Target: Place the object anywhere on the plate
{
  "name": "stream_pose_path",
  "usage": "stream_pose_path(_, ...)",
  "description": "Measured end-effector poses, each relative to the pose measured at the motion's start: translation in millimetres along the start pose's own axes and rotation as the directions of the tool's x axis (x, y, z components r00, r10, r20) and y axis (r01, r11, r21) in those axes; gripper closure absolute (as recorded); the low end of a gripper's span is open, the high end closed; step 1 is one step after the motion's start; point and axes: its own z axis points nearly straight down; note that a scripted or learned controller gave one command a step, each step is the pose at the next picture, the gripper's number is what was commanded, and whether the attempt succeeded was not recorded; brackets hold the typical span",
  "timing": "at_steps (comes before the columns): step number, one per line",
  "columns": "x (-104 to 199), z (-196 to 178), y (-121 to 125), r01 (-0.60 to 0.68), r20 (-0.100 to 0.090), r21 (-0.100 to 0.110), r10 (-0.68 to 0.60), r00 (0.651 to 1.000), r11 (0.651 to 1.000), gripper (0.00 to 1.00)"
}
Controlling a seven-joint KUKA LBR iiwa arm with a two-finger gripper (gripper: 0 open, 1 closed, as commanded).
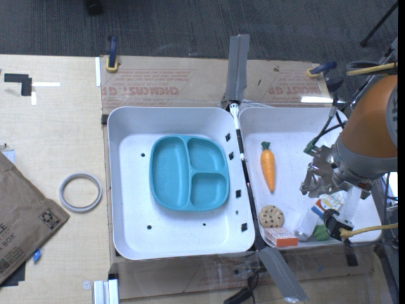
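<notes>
- Gripper [324,183] hovers over the right white bin [288,128]; finger state unclear.
- Orange toy carrot [268,166] lies in that bin, apart from it.
- Blue three-compartment plastic plate [189,173] sits in the left white bin [126,189].

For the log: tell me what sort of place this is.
Probably a robot lab test bench: a grey and orange arm reaches over two white bins, one bearing a blue plate, the other a toy carrot, with clamped cardboard behind.
</notes>
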Motion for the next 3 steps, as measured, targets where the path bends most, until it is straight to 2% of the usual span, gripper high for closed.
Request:
stream_pose_path(1, 96.3, -67.6, 35.0, 0.086, 0.0, -0.001, -0.086, 0.996, 0.996, 1.0)
stream_pose_path(2, 139.6, 0.4, -40.4, 0.08, 0.002, 0.002, -0.08, 0.997, 0.997, 1.0)
stream_pose_path(3, 209.5, 21.6, -34.7, -0.05, 0.002, 0.0, 0.05, 0.999, 0.999, 1.0)
